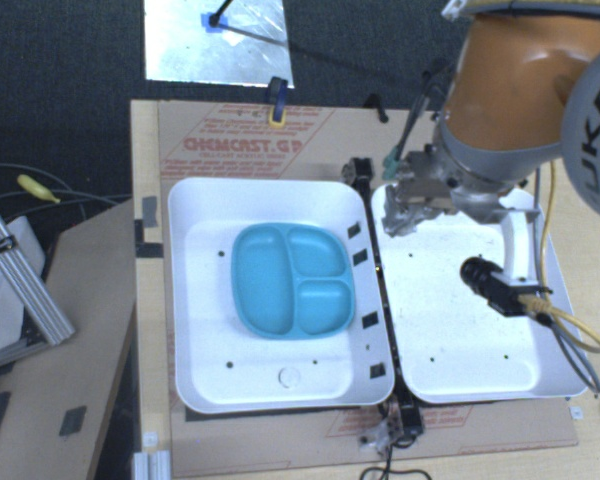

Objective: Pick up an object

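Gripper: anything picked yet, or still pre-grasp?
Done: the arm is over the right bin, with the gripper near its far left corner. In hand: nothing is visible between its fingers. Left: the whole pick. The blue plate lies flat in the left bin, untouched, across the divider from the gripper.

plate (290, 280) in left bin (195, 268) | gripper (405, 213) over right bin (460, 358)
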Action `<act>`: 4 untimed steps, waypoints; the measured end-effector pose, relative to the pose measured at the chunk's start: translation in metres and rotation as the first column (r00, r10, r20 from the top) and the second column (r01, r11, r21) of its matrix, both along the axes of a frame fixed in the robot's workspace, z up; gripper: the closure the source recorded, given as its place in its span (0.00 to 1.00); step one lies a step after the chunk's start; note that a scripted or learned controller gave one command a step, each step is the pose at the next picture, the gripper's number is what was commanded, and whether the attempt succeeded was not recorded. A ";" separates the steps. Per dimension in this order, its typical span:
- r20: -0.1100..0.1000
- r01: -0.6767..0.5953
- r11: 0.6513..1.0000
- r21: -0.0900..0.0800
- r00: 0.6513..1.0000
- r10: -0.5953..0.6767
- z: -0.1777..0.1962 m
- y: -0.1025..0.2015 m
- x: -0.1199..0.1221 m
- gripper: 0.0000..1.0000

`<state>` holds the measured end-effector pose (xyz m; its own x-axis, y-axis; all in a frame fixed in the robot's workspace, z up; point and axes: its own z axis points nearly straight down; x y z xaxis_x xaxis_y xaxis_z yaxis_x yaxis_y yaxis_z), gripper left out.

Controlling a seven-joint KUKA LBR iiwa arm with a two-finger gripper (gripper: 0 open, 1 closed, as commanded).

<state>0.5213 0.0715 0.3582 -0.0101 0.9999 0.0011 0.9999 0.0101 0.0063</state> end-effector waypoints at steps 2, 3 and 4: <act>-0.004 -0.002 1.000 0.004 1.000 0.002 0.064 0.105 -0.036 1.00; -0.005 0.012 1.000 -0.001 1.000 -0.012 0.048 0.075 -0.034 1.00; 0.005 0.005 1.000 0.004 1.000 -0.005 0.132 0.090 -0.034 1.00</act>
